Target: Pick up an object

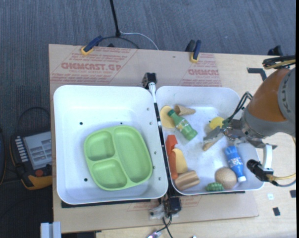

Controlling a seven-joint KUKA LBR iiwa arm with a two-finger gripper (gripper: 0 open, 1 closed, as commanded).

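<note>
In the right bin, tool beside blue bottle

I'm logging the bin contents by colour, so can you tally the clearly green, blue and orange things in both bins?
Green: 3, the divided green plastic tray, the green toy bottle and the small dark green toy vegetable
Blue: 1, the blue toy bottle
Orange: 1, the orange toy piece
Total: 5
</note>
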